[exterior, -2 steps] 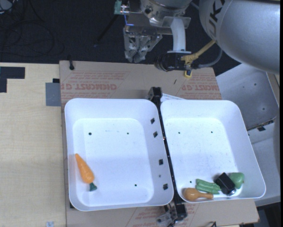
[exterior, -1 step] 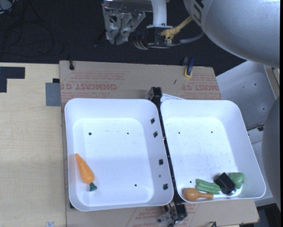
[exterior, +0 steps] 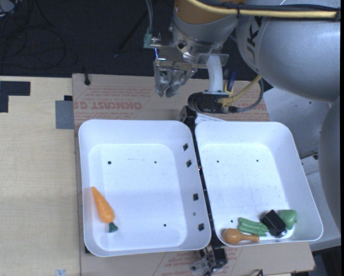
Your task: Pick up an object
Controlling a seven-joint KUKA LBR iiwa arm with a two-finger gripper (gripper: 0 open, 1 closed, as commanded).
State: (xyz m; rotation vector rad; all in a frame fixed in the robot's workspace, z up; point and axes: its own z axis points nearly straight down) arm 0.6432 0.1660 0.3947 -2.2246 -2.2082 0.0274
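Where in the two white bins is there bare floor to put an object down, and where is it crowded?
The left bin is bare except for the carrot near its left wall. The right bin is bare across its far and middle floor. Its near right corner is crowded: the orange pear-shaped piece, the green pod, the black block and the green piece.

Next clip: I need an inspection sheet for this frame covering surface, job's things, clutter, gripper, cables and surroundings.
Surface: two white bins side by side, left bin and right bin, on cardboard over a light wooden bench.
Job's things: carrot in the left bin's near left corner; green pods, black block, green piece and orange gourd-like toy bunched in the right bin's near right corner.
Clutter: nothing seen.
Gripper: gripper hangs above the cardboard behind the bins, holding nothing.
Cables: yellow cable along the arm; dark cables behind the bench.
Surroundings: dark background.
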